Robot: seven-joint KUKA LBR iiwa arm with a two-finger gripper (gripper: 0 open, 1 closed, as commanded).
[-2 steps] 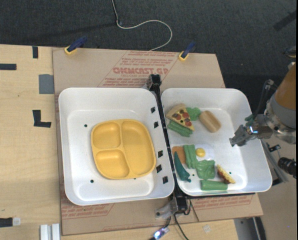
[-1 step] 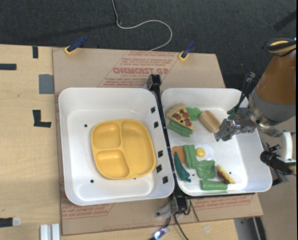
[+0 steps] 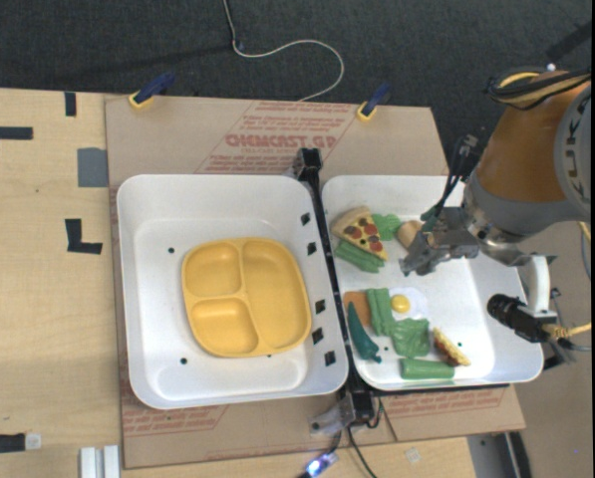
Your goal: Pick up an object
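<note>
The right white bin (image 3: 486, 366) holds several toy foods: a pizza slice (image 3: 362, 232), a green piece (image 3: 355, 255) under it, a tan piece (image 3: 409, 232), a fried egg (image 3: 401, 304), green vegetables (image 3: 412, 340), a teal piece (image 3: 361, 335) and a hot dog (image 3: 449, 347). My gripper (image 3: 419, 260) hangs over the upper middle of this bin, just right of the pizza slice and below the tan piece. Its dark fingers point down to the left, and I see nothing between them.
The left white bin (image 3: 143, 217) holds a yellow divided tray (image 3: 245, 295). Both bins rest on a cardboard sheet (image 3: 267, 137) held by clips. A cable (image 3: 277, 53) runs across the dark floor at the back. The arm's grey and orange body (image 3: 531, 157) fills the right.
</note>
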